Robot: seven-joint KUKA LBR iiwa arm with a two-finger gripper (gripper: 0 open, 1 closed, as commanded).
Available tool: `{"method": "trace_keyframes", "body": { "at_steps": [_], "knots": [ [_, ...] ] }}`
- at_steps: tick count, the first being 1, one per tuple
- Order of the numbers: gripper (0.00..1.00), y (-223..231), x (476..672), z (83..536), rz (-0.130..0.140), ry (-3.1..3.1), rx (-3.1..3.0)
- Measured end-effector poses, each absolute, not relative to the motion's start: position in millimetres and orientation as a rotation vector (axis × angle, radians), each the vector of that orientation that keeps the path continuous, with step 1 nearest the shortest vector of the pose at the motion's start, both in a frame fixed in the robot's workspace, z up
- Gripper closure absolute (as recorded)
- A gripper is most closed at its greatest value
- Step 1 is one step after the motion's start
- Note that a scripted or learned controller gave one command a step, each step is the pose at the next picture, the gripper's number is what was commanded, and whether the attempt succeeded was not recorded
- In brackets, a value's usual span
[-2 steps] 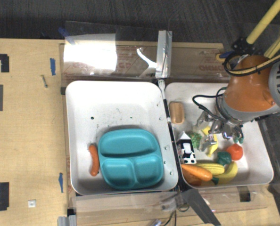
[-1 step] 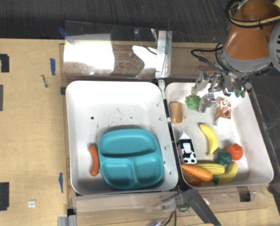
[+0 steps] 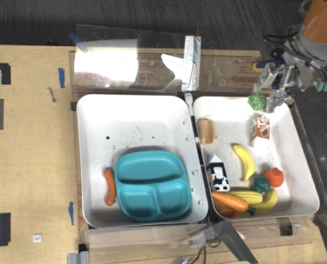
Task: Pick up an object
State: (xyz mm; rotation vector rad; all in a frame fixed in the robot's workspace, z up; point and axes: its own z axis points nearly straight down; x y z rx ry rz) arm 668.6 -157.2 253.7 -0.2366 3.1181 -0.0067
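While the worktop (image 3: 26,147) is carrying two shallow white bins side by side, the left bin (image 3: 133,114) is holding a large teal compartment tray (image 3: 151,185) lying flat toward its near edge, with an orange sausage-shaped piece (image 3: 110,186) lying just beside the tray's left side. The right bin (image 3: 229,120) is holding the smaller items. A grey arm with an orange band (image 3: 321,21) is reaching in from the right and hanging over the far right corner of that bin. Its gripper (image 3: 277,95) is pointing down at the bin's far edge; how far it is opened cannot be told from this angle, and nothing is showing clearly between its fingers. A small green leafy piece (image 3: 257,102) is sitting just beside the gripper, at the bin's far rim, and whether the two are touching cannot be told. A brown-and-white packet (image 3: 261,127) is lying just below it. A tan bread-like piece (image 3: 206,131) is resting against the bin's left wall. A yellow banana (image 3: 244,160) is lying near the middle. Toward the near edge, a black-and-white carton (image 3: 218,176), a carrot (image 3: 229,201), a second banana (image 3: 261,198) and a red tomato (image 3: 273,176) are crowding together, touching one another.
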Motion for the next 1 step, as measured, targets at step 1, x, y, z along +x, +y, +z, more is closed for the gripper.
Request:
{"method": "trace_keyframes", "body": {
  "at_steps": [1],
  "knots": [
    [1.00, -119.1, 615.6, 258.5, 0.001, 3.131, -0.149]
  ]
}}
